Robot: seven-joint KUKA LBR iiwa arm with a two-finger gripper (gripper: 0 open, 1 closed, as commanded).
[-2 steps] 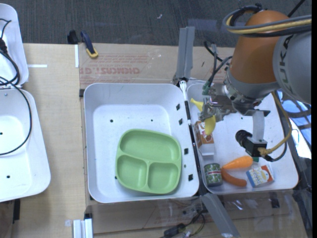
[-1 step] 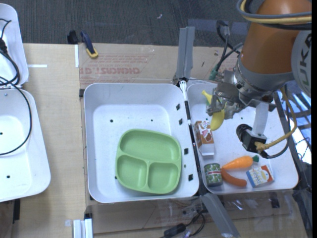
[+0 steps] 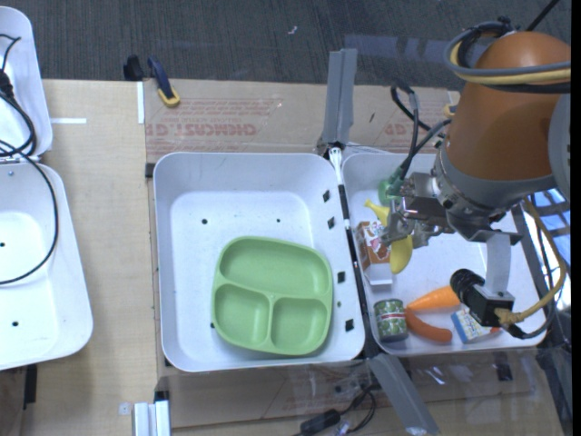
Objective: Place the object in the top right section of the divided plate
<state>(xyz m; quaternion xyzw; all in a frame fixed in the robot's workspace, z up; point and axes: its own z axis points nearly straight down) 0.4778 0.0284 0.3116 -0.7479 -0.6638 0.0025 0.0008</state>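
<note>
- Camera view looks down at a slant on a pale wooden surface (image 3: 100, 234) that carries two shallow white bins side by side.
- Beyond the far edge of the surface lies a dark grey carpeted floor (image 3: 227, 16).
- A strip of brown cardboard (image 3: 236, 116) with red lettering lies flat on the surface just behind the bins; a small yellow and blue clamp (image 3: 162, 84) sits at its far left corner.
- At the left edge of the view stands a white moulded unit (image 3: 27, 271) with black cables (image 3: 23, 107) looping over it.
- The left bin (image 3: 182, 198) holds a light green divided plate (image 3: 272, 295) with three sections, one large at the back and two smaller at the front; it lies toward the near right of that bin.
- The right bin (image 3: 517, 339) holds a yellow banana (image 3: 398, 243), a red and white packet (image 3: 372, 243), a small green-labelled can (image 3: 391, 320), an orange carrot (image 3: 428, 309) and a small blue and white item (image 3: 467, 325).
- The grey arm with its orange band (image 3: 513, 98) reaches in from the right and hangs over the right bin.
- The pincer (image 3: 399, 234) is low over the banana; whether it is clenched or released, or grasping anything, I cannot tell.
</note>
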